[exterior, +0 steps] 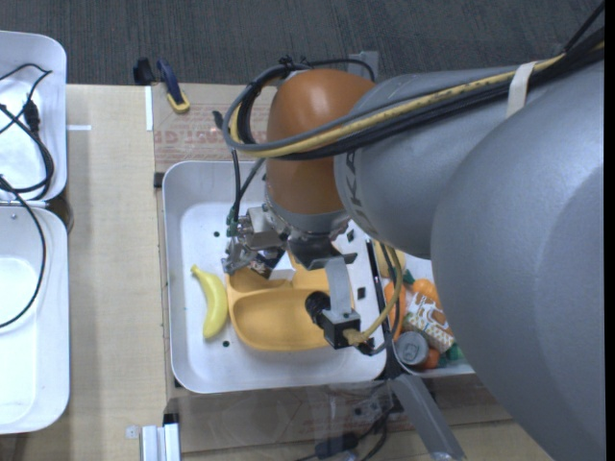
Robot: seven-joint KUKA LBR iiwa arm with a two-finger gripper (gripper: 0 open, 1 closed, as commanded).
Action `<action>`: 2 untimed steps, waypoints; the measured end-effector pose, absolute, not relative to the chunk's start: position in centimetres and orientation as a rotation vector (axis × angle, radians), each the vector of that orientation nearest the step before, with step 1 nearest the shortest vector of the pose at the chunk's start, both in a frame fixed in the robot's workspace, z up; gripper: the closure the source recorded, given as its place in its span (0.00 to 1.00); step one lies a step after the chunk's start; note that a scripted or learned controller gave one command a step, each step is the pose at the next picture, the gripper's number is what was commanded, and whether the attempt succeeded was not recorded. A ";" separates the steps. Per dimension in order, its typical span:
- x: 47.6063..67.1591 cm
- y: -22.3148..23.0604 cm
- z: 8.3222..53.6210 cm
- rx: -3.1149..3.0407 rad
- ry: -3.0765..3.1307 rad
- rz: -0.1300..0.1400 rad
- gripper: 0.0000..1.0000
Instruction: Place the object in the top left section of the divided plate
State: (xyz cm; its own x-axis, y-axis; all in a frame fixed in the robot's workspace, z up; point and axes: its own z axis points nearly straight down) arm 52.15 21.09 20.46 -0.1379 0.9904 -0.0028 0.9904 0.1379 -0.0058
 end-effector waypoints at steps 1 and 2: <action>52.2 20.9 21.2 -2.064 -2.365 0.016 1.00; 52.2 20.9 21.2 -2.065 -2.365 0.016 0.00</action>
State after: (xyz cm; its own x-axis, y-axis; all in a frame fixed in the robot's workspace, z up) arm 52.19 20.92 21.21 -0.1349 0.9908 -0.0052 0.9908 0.1349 -0.0092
